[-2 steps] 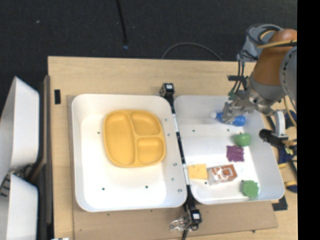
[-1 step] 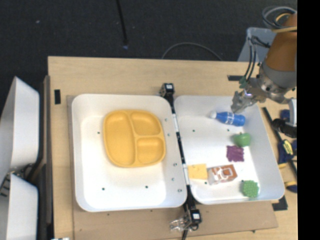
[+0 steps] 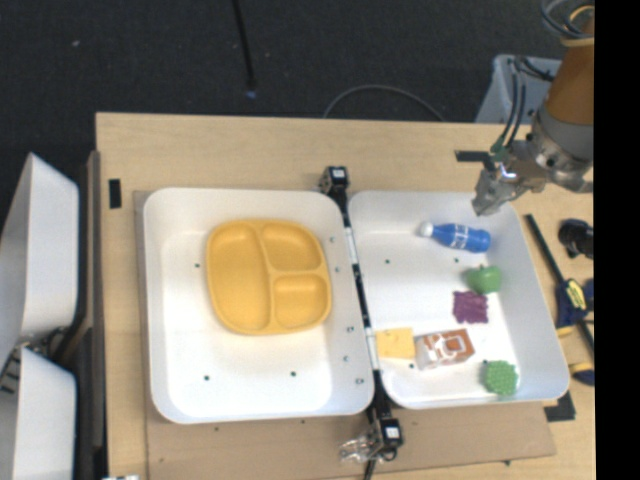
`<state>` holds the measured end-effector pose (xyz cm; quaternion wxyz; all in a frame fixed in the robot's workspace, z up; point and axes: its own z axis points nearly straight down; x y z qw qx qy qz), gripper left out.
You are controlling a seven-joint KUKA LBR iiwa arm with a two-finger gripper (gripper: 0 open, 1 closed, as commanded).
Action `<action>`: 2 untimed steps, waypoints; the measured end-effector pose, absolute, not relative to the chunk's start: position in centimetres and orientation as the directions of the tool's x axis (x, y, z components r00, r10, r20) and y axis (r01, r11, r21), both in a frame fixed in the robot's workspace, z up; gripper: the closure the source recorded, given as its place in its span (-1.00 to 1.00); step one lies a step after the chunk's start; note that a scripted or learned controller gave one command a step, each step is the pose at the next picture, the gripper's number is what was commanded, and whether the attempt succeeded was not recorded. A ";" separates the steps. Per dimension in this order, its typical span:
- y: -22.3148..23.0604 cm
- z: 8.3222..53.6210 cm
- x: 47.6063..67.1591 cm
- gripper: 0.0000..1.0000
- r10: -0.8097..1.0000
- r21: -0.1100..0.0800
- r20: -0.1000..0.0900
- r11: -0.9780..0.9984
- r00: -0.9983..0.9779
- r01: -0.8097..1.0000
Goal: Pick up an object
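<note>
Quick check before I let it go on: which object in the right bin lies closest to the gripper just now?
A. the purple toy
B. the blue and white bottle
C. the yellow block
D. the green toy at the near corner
B. The blue and white bottle lies just below the gripper at the far side of the right bin; the others lie nearer the camera.

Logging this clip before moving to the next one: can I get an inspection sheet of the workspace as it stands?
Surface: wooden bench bearing left bin and right bin, side by side.
Job's things: in the right bin, blue bottle lying down, green ball, purple piece, yellow block, brown-and-white packet, green cluster.
Clutter: yellow divided plate in the left bin.
Grippers: gripper over the right bin's far edge, above the bottle, holding nothing.
Cables: black cable on the dark floor.
Surroundings: white boxes at left.
</note>
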<state>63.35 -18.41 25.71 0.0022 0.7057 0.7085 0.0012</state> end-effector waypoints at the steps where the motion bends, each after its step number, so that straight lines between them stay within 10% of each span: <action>1: -14.1 25.7 64.1 1.00 1.000 0.001 0.001 0.006 -0.006 1.000; 2: -9.2 26.1 65.3 1.00 1.000 0.003 0.000 0.007 -0.007 1.000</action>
